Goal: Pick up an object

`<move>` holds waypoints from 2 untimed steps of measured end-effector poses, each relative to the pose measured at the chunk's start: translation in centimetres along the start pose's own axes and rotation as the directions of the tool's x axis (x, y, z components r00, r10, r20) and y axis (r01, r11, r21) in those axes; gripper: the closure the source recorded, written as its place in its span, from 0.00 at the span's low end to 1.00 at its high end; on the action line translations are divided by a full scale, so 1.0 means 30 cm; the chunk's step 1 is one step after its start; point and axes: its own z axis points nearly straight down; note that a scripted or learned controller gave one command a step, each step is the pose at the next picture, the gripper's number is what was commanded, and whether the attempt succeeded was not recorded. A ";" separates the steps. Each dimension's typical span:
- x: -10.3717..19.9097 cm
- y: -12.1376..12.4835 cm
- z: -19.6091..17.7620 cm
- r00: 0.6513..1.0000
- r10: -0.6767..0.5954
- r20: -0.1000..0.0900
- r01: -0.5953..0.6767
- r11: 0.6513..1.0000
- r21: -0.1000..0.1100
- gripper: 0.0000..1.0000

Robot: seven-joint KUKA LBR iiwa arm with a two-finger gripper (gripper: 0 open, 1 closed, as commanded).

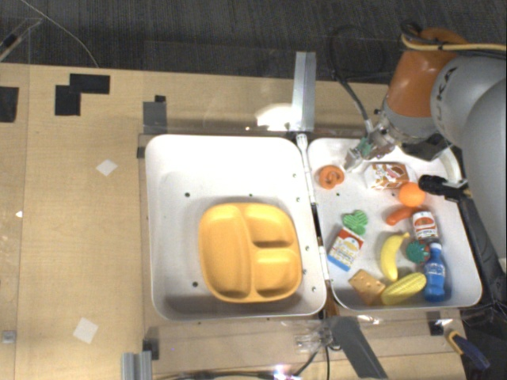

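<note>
Objects for the pick all sit in the right bin [474, 287]: an orange ring-shaped piece [329, 176] near the top left corner, a red-and-white snack packet [388, 176], an orange ball [411, 195], a green piece [354, 221], a small carton [345, 248], a banana [390, 256], a small labelled bottle [425, 226], a blue bottle [434, 274], a yellow-green item [403, 286] and a cracker-like square [365, 282] at the bottom. Left bin [170, 172] has a yellow divided tray [249, 251].

Gripper [367, 148] hovers over the top of the right bin, between the ring piece and the snack packet, nothing visible between its fingers. Too small and blurred to tell if released or clenched.

Step, as judged: approach phase, no grasp made yet. Target unclear; the ring piece and the snack packet are closest.

Next move calls for lining up over one item, descending, and closing on it. Ring piece is well apart from neighbours, so the cleaner pick. Packet sits beside the orange ball, so there is a risk of nudging it. The bin wall is close behind, leaving little room.
</note>
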 end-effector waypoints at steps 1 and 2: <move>0.014 -0.001 0.007 1.000 -0.003 -0.013 0.003 1.000 0.008 0.00; -0.018 -0.025 -0.036 0.997 0.077 -0.009 -0.077 0.997 0.008 0.00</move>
